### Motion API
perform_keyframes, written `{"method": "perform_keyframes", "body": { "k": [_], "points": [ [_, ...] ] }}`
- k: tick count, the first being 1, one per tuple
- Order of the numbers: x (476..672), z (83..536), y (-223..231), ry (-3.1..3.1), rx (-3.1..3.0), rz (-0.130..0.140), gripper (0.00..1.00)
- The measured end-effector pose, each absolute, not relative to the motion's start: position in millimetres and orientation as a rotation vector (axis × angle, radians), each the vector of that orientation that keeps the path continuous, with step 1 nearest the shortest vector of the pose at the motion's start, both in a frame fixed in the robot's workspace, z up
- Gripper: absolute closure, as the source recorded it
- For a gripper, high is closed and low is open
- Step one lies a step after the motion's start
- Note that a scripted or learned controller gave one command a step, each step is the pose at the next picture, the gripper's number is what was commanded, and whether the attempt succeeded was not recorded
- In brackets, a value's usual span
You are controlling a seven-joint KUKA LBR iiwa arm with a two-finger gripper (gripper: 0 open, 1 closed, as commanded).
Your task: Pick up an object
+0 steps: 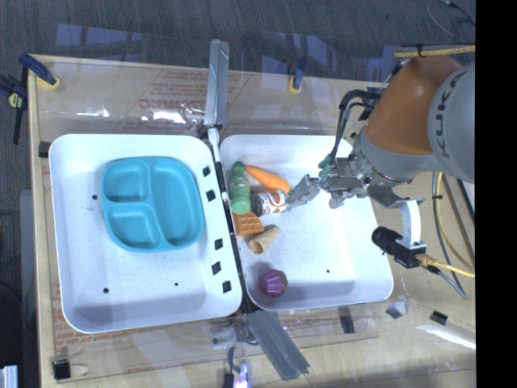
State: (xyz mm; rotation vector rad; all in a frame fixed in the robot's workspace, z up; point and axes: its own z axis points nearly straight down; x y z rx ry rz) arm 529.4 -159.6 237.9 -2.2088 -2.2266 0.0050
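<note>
Holding a blue three-compartment plastic tray [152, 201], the left white bin [73, 289] adjoins the right white bin [355, 281], where an orange carrot [267, 177] lies just beside the gripper [302, 190]; its fingers' spread is unclear.

**pincer low over the right bin's clutter**

the gripper [300, 191] hangs over the right bin [355, 265], its tips just beside a carrot [268, 177] and a small can [273, 203] that lie to its left. further left of the pincer sits a green bottle [239, 187] against the bin's wall, with an orange wedge [247, 223] and a tan cone [263, 238] below it. a purple ball [273, 281] lies well below the pincer. far to its left, in the left bin [81, 289], rests a blue divided tray [153, 202].
</note>
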Motion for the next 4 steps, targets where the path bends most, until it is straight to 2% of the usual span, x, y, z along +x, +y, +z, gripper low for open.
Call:
{"method": "perform_keyframes", "body": {
  "k": [1,2,3,4],
  "points": [
    [596.5,138.4,-179.5,-2.386,-2.038,0.004,0.0],
    [657.1,90.4,-150.7,-2.374,-2.054,0.004,0.0],
    [658.1,99.8,-150.3,-2.38,-2.046,0.006,1.0],
    [657.5,209.9,-141.1,-2.112,-2.323,0.003,1.0]
  ]
}}
